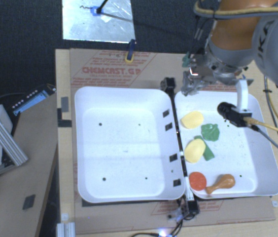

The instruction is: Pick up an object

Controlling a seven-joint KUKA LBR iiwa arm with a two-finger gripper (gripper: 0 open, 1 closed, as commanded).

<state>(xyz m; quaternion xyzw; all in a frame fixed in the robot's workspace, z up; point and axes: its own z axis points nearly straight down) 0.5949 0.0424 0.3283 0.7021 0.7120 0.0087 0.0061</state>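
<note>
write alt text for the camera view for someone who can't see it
A grey arm's pincer hangs over the far edge of the right bin, which holds two yellow pieces, green pieces, a red round piece and a tan drumstick shape.

Your single camera is fixed above the table (114, 68) and looks down at a slant. It frames both white bins, the left bin (124, 142) and the right bin (247, 147), in full from moderate range. The arm (250, 23) enters your frame from the upper right.
</note>
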